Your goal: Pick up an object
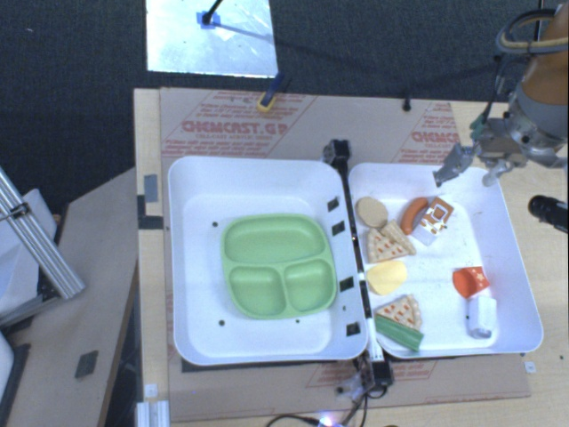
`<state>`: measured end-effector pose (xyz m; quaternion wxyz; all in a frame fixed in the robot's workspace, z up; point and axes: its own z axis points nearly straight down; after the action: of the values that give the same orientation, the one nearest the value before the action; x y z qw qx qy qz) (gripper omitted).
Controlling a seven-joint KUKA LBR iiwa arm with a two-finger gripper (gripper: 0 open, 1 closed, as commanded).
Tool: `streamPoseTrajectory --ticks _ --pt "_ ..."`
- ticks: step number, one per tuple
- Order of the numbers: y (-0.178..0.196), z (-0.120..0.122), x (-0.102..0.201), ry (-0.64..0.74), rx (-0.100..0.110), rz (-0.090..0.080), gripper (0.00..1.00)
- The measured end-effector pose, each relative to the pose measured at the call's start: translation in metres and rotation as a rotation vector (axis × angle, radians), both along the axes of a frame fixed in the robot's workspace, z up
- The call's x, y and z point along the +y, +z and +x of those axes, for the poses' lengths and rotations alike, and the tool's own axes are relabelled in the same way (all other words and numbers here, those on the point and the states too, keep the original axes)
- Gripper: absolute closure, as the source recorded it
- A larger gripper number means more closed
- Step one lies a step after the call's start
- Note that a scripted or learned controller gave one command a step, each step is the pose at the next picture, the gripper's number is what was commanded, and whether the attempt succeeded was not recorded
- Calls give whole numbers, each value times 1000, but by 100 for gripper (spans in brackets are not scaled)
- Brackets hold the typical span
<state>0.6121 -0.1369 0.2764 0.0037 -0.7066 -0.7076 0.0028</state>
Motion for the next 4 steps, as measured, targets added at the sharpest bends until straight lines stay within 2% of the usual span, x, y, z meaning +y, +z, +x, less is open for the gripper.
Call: streamPoseTrajectory --ticks 1,3,4 --pt "7 2 0 2 -11 -2 0" --pt "-81 13 -6 0 -8 -1 0" --pt "-144 11 -4 -1 -6 0 0"
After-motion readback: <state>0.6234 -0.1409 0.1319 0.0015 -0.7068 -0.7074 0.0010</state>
